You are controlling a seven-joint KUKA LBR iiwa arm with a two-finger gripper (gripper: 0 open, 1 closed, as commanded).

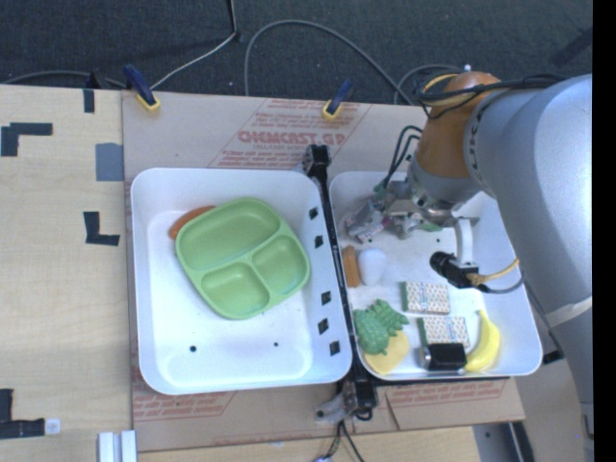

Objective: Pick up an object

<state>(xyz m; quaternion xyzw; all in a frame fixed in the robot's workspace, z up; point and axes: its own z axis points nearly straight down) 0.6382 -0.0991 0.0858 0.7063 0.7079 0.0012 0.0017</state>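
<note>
Bright even overhead light, soft shadows, slightly blurry low-resolution picture throughout

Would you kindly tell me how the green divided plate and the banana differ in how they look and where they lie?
The green divided plate is broad, flat and green, in the left bin; the banana is small, curved and yellow, in the right bin's near corner. Both lie untouched.

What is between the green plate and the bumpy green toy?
In the camera view, the raised divider where the two white bins meet lies between the green plate and the bumpy green toy; otherwise just bare white bin floor.
</note>
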